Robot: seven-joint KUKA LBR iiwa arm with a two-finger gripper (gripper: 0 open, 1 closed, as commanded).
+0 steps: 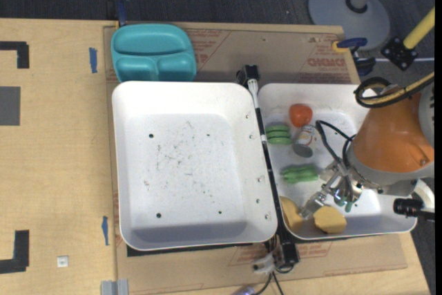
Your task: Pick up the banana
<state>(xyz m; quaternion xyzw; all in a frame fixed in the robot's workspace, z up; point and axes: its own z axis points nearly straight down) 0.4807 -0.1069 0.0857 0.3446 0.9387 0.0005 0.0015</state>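
The banana (290, 213) is a short yellow-tan piece lying in the front left corner of the right bin (387, 223). My gripper (323, 200) hangs low over the bin's front part, just right of the banana and right above a yellow chunk (330, 220). The orange wrist band (390, 141) and cables hide the bin's right half. Nothing is visibly held.
Farther back in the right bin lie an orange-red item (300, 113), a green ridged item (278, 135), a grey cylinder (304, 142) and another green piece (299, 174). The left bin (138, 217) adjoins it. A teal tray (153, 52) sits behind the left bin.
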